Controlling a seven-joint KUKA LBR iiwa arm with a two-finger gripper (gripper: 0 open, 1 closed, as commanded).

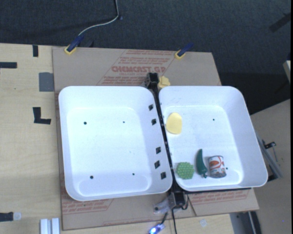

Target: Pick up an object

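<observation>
The right bin (234, 101) holds several small objects. A pale yellow rounded piece (174, 123) lies by its left wall. Near the front edge sit a green bumpy ball (185, 169), a dark green curved item (200, 162) and a small red-and-white can (216, 166) lying on its side, the three close together.
The left bin (73, 106) adjoins the right one along a row of black clips (157, 150). Both rest on a cardboard sheet (132, 67) clamped at the back. A cable (107, 21) runs across the dark floor behind.
</observation>
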